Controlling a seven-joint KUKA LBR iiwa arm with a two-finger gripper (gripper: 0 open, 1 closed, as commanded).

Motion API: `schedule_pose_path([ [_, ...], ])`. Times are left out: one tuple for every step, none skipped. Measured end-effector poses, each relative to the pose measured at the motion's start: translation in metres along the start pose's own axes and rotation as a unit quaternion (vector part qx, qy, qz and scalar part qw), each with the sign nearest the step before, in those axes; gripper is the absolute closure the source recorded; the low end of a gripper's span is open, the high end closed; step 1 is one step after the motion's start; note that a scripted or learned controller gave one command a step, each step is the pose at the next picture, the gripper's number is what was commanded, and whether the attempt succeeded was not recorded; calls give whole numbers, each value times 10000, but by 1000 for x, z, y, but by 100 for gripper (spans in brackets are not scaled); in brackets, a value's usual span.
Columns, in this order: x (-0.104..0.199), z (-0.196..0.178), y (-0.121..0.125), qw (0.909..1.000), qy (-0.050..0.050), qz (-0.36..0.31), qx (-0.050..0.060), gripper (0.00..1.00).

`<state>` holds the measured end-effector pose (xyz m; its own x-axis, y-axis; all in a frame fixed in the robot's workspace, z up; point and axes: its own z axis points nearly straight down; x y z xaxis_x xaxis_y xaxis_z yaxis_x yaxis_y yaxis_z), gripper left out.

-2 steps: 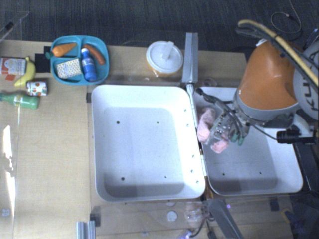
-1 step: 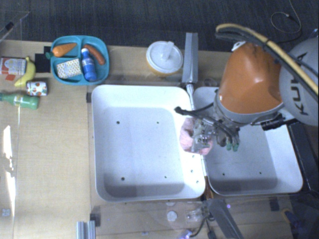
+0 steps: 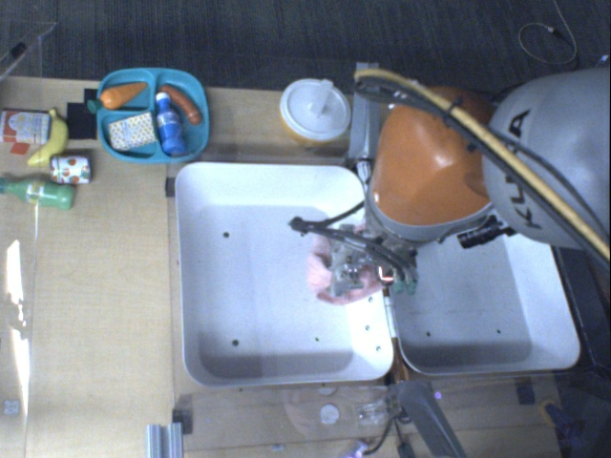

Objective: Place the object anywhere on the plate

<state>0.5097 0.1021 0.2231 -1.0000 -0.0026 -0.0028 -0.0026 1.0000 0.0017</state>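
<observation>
The grey arm with its orange band [image 3: 425, 165] reaches in from the right of the frame, its gripper [image 3: 358, 270] low over a pink object [image 3: 325, 273] near the right wall of the left white bin [image 3: 248, 351], at centre frame; whether the gripper is released or clenched cannot be told. The right bin [image 3: 496, 342] lies partly under the arm. On the worktop [image 3: 86, 332], a blue divided tray [image 3: 153, 113] of toy food sits upper left, a white-lidded cup [image 3: 315, 111] at top centre.
</observation>
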Motion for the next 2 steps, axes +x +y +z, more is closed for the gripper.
schedule_pose_path([
  [1, -1, 52, 10000, -12, -4, -6, 100],
  [1, -1, 52, 10000, -13, -3, -7, 0],
])
